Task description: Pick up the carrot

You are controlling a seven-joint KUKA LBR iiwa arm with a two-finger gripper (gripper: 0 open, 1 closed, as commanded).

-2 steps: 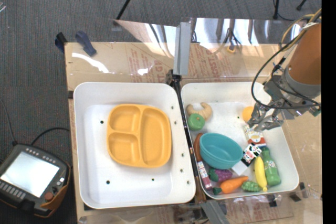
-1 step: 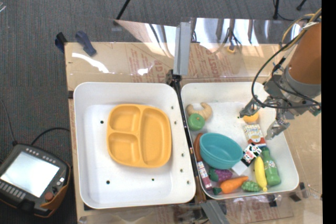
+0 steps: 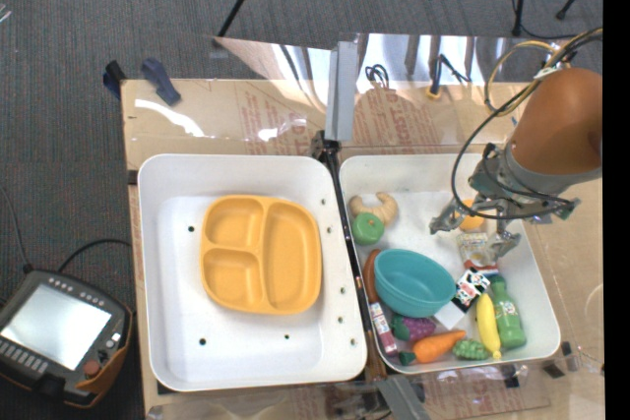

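The carrot (image 3: 439, 345), orange with a green top, lies near the front edge of the right bin (image 3: 543, 295), between purple grapes (image 3: 413, 328) and green grapes (image 3: 473, 349). My gripper (image 3: 476, 229) hangs over the back right of that bin, well behind the carrot and to the right of the teal bowl (image 3: 413, 280). Its fingers are spread open, and a small yellowish object (image 3: 474, 223) shows beneath them. Nothing is held between the fingers.
Also in the right bin are a croissant (image 3: 380, 205), a green apple (image 3: 368, 228), a banana (image 3: 487, 322), a green bottle (image 3: 508, 315) and a small printed box (image 3: 472, 286). The left bin (image 3: 167, 211) holds a yellow divided plate (image 3: 263, 253).
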